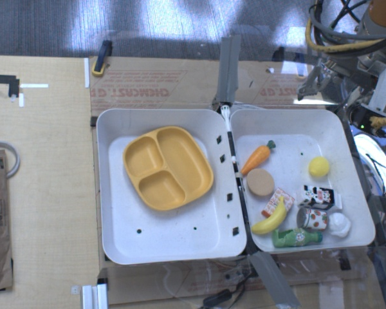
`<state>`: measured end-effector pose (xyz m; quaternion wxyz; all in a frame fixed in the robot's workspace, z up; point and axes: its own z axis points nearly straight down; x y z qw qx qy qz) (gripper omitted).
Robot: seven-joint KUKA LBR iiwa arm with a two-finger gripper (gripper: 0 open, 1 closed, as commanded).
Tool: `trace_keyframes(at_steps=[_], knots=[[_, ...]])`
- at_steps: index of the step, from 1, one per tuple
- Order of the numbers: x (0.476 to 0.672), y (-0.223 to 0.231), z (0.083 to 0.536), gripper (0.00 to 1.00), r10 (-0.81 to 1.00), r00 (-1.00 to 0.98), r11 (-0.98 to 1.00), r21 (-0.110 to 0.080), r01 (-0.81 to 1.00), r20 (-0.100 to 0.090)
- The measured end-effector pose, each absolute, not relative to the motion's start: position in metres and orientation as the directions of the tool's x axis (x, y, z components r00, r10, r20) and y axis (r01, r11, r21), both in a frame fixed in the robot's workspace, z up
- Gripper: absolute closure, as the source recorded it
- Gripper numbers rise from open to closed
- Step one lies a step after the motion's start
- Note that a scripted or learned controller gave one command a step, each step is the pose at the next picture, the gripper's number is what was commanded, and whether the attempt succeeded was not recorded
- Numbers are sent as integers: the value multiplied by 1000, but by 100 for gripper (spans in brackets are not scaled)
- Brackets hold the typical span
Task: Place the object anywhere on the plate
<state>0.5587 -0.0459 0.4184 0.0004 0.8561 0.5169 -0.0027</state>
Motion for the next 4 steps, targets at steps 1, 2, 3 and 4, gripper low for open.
trace_keyframes(at_steps=[1,2,3,4], knots=[[510,-142,440,0,815,580,-580,-2,815,-5],[481,-211,440,0,812,583,-583,-5,812,-6],[478,-215,408,0,813,582,-582,-5,813,-5],[478,-216,440,0,630,777,-777,-2,630,-5]])
